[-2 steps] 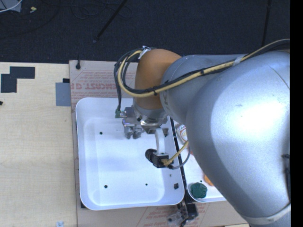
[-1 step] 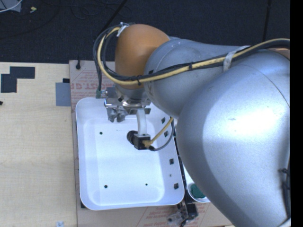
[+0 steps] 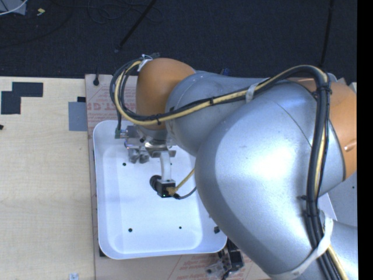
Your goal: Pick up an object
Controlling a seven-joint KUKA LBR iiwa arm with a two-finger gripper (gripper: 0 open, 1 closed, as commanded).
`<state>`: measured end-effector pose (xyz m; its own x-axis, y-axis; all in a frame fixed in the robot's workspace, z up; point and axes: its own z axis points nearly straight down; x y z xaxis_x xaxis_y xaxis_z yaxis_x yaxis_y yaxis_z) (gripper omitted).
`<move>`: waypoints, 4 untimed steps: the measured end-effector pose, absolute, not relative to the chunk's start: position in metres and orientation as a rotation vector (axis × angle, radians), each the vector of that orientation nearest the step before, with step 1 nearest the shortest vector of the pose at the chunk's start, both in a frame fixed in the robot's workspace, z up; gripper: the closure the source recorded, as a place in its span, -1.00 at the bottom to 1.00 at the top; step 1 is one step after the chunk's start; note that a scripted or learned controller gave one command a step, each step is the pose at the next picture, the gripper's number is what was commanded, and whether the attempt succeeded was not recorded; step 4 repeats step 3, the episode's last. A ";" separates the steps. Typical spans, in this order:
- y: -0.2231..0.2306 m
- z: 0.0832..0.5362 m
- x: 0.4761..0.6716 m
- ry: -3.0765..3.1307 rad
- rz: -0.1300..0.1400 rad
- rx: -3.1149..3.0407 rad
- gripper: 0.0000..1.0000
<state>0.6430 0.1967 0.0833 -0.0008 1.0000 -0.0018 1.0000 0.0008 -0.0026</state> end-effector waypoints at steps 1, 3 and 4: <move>0.223 0.087 0.643 -2.223 0.003 -2.218 1.00; 0.243 0.088 0.646 -2.226 -0.001 -2.220 1.00; 0.243 0.088 0.646 -2.226 -0.001 -2.220 1.00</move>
